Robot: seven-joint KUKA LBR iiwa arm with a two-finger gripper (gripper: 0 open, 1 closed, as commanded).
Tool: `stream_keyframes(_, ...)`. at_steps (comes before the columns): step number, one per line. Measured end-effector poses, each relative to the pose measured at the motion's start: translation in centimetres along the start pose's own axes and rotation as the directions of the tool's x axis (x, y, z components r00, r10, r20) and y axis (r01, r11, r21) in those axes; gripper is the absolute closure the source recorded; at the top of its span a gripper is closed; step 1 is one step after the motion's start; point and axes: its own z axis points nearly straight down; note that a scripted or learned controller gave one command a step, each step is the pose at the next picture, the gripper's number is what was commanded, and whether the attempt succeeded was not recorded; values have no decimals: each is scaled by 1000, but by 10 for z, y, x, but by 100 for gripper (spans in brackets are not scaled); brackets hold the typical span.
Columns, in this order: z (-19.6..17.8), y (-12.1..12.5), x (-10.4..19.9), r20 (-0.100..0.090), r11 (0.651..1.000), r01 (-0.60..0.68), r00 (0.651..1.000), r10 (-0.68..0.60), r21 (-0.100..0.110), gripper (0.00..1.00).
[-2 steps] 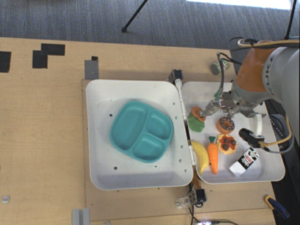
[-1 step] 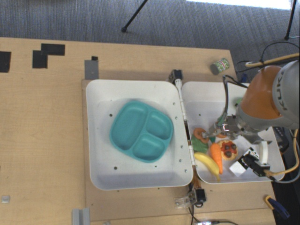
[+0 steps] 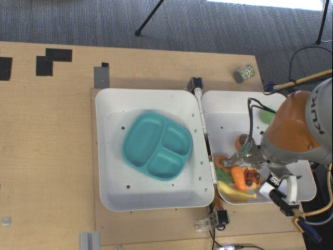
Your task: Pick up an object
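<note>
The gripper (image 3: 248,158) sits low in the right bin (image 3: 229,113), directly above the carrot (image 3: 238,178); finger state cannot be determined.

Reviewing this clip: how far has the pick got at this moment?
Done: the gripper is down in the right bin, among the carrot, banana and other toys. In hand: nothing visibly lifted. Left: grasp and raise one. The teal plate lies in the left bin.

Grey arm with orange band reaching from right, claw (image 3: 244,158) lowered, wrist bent down
</note>
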Motion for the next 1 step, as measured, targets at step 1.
stream_keyframes(1,-11,3,3,-5,1000,3,1000,-3,-4,100)
